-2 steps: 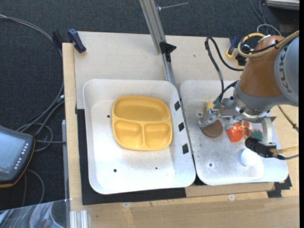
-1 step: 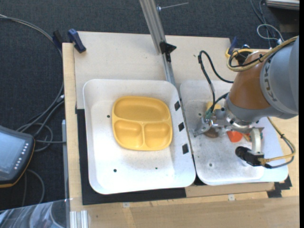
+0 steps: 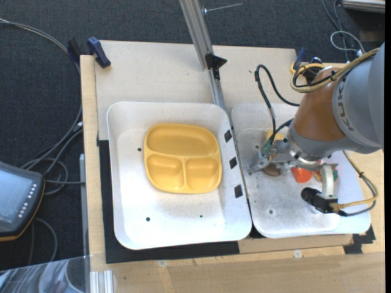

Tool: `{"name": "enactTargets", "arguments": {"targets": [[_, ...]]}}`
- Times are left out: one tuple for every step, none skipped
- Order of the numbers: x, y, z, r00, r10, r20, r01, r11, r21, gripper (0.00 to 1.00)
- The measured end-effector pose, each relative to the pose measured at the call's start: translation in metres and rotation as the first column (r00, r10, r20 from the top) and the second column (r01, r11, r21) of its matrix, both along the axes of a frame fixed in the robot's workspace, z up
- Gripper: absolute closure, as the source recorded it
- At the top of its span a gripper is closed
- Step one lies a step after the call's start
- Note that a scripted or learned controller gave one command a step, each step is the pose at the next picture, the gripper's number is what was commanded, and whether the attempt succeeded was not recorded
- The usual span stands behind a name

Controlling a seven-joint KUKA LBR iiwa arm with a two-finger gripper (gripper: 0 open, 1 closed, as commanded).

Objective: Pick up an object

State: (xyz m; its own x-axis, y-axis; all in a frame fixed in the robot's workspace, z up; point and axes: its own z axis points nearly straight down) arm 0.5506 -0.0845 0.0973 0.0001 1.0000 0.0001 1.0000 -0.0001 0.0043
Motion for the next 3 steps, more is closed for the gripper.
{"name": "enactTargets", "arguments": {"targets": [[0.001,0.0,0.011,1.0,0.0,0.005,0.0,1.0,0.001,1.0],[0.004,0.006,0.074,1.0,0.002,0.003,-0.002,1.0,-0.001,1.0],[0.003,0.009,0.118,1.0,0.002,0.002,-0.002,1.0,-0.001,1.0]]}}
